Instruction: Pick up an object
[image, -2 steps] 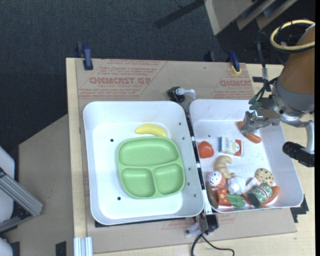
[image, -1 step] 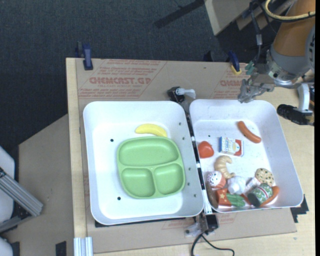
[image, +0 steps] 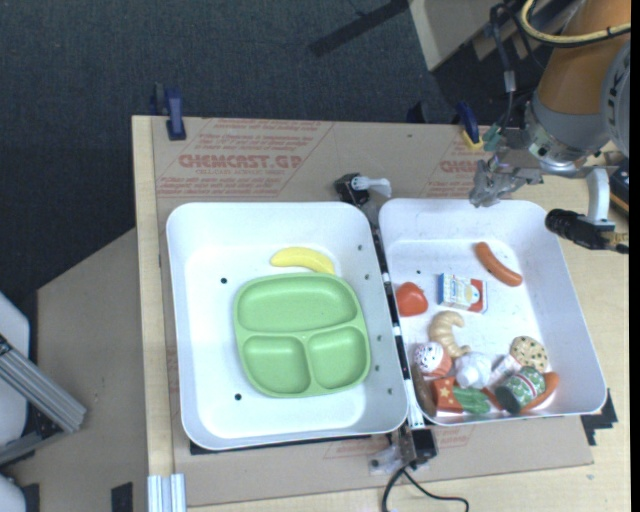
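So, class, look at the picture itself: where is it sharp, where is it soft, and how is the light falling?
Camera view: the light is even and soft, with faint shadows inside the left bin; the green tray and banana look fairly crisp; the pile of small toys is too small to make out clearly; the gripper at the far edge looks slightly blurred.

Bench (image: 250, 160) (brown-topped) bears two white bins (image: 200, 300) side by side.
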